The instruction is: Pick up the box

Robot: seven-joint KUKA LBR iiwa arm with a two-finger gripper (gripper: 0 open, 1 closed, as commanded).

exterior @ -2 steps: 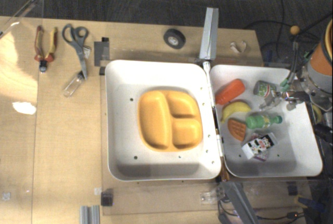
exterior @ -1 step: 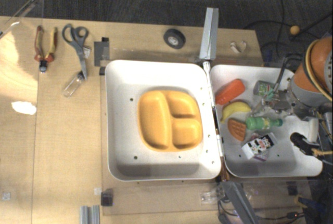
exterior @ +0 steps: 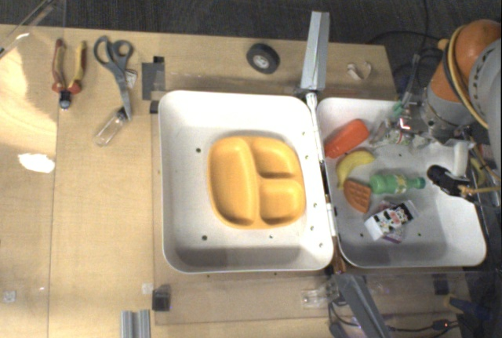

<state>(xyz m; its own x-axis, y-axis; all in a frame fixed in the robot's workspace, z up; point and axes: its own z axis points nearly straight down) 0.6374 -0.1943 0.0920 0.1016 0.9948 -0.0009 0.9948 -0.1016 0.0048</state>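
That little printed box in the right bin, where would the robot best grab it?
Probably across its two long sides, coming straight down from above. The box lies flat and tilted on the right bin floor, with bare floor on its lower and right sides. The green bottle and the brown piece crowd its upper left.

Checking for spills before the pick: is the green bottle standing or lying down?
Lying down. The green bottle rests on its side on the right bin's floor, its length running left to right.

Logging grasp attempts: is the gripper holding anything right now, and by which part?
Cannot tell: the gripper hangs over the right bin's far edge; the box lies apart.
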